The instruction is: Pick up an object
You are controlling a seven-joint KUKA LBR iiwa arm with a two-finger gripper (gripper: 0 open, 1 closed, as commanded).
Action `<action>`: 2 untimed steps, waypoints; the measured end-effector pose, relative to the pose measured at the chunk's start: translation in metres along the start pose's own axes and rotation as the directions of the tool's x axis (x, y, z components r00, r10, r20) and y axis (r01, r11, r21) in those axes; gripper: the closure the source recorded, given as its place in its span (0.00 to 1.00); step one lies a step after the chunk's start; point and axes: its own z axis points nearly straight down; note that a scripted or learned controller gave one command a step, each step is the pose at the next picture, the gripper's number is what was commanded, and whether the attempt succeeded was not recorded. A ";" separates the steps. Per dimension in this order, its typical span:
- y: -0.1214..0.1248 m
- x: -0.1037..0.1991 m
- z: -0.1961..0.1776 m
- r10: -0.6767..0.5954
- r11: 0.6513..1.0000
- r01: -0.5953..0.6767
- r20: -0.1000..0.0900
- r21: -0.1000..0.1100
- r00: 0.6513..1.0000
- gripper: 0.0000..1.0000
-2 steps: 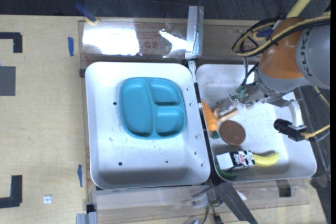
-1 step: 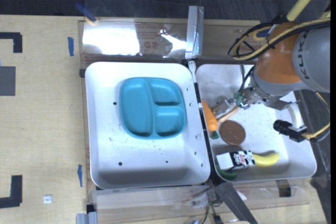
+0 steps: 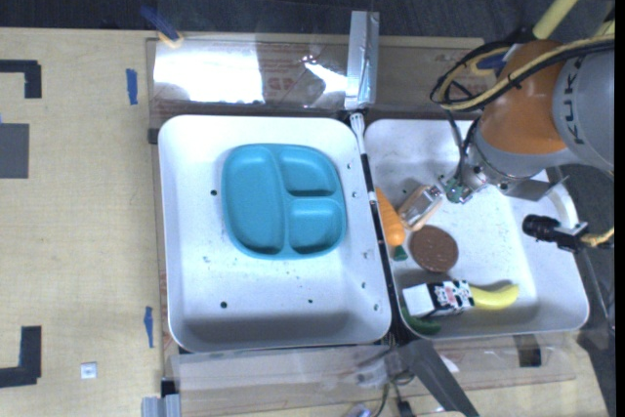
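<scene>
Two white bins stood side by side on the bench. Left bin [image 3: 186, 308]: well away from the jaws, holding one blue divided tray [image 3: 283, 198]. Right bin [image 3: 557, 308]: the one the arm [image 3: 547, 107] reached into, grey with an orange band.

Gripper [image 3: 422, 202]: low in the right bin's near-left part, close to the divider between the bins. The view of its tip was poor; whether the jaws stood wide or narrow could not be told, and nothing could be seen between them.

Items in the right bin, largest first:
- Banana [image 3: 496, 296], yellow, lying well below the jaws and off toward the arm's side, long axis roughly across the bin.
- Brown disc [image 3: 435, 249], round, just below the jaws.
- Carrot [image 3: 391, 222], orange, just beside the jaws on the divider side, long axis running roughly along the divider; probably a carrot, though partly masked.
- Small black-and-white pack [image 3: 441, 298], touching the banana's end.
- Green piece [image 3: 422, 321], at the bin's front edge, farthest from the jaws.

Judgement: the carrot and the brown disc lay nearest the jaws and were the likeliest things to pick; a short shift toward the divider would bring the jaws over the carrot, to close across its long axis.
</scene>
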 end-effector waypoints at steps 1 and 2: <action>-0.004 0.000 0.002 0.316 0.949 -0.316 -0.001 0.008 0.949 0.00; 0.019 -0.007 0.002 0.296 0.955 -0.296 0.002 0.008 0.955 0.00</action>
